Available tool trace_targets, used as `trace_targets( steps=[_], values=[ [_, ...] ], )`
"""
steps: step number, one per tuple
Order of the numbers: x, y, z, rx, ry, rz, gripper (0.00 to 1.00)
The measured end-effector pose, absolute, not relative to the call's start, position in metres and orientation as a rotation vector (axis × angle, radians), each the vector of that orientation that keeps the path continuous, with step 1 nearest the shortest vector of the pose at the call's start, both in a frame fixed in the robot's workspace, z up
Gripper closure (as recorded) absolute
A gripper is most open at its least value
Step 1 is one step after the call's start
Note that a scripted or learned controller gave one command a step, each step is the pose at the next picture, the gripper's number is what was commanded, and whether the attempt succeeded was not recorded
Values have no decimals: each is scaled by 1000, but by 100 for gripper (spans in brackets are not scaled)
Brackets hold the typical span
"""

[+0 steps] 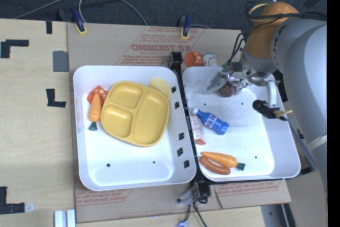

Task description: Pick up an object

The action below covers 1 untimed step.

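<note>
My gripper (227,81) hangs low over the back of the right bin (276,151). Directly at its tip lies a small dark brown-red object (227,90); contact between them is not clear. In front of it a blue bottle (211,121) lies on its side in the middle of the bin. A thin white and red tube (197,131) rests along the bin's left wall. Near the front edge an orange carrot (219,158) lies against a hot dog (214,167).
The left bin (127,167) holds a yellow divided plate (135,113), a carrot (94,109), a red piece (98,93) and a pale yellow piece (160,85). An orange item (192,58) and a small can (210,59) sit behind the bins. The arm's black bracket (265,109) overhangs the right bin.
</note>
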State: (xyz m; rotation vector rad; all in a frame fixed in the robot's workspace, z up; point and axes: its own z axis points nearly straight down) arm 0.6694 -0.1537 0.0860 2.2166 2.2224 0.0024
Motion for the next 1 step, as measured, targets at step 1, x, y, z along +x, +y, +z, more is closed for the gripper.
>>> trace_targets(
  steps=[1],
  values=[
    [670,-154,96,2215,2223,1,100]
  ],
)
